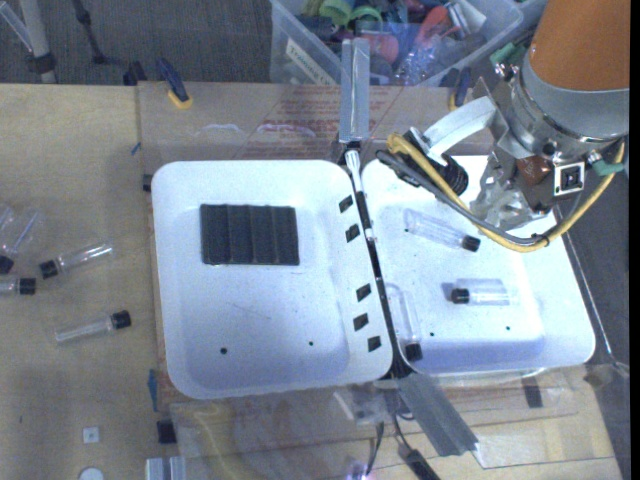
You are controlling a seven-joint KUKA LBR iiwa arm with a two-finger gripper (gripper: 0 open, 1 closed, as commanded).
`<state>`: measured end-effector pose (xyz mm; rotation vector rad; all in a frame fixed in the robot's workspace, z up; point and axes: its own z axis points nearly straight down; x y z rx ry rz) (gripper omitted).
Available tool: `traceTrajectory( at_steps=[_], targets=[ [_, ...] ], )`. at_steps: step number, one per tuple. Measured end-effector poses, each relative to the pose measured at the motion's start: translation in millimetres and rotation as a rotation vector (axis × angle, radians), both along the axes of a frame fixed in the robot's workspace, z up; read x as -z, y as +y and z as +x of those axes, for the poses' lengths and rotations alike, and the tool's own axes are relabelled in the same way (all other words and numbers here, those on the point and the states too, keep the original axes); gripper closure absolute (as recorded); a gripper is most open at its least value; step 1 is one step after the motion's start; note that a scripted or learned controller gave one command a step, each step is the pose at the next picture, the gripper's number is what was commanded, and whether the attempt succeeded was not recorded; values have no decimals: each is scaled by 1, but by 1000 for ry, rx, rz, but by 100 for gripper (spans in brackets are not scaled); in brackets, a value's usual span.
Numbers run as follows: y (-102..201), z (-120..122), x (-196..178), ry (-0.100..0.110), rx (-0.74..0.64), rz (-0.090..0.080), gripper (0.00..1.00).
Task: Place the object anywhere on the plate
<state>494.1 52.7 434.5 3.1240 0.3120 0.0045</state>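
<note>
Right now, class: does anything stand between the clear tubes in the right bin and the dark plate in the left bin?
Yes. The raised rims where the two bins meet run between the tubes and the plate. A tube must be lifted over them.

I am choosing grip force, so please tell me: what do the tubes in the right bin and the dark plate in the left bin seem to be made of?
The tubes look like clear plastic or glass, since the white bin shows through them; their caps look black. The plate looks matte dark rubber or foam, ribbed, without shine.
</note>
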Motion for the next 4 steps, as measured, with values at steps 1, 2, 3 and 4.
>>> traceTrajectory(
  at_steps=[1,2,3,4],
  targets=[
    [65,-14,54,2,1,0,100],
    [121,-15,198,5,-2,0,100],
    [171,23,334,6,-33,1,100],
    [173,115,323,8,-372,1,100]
  ],
)
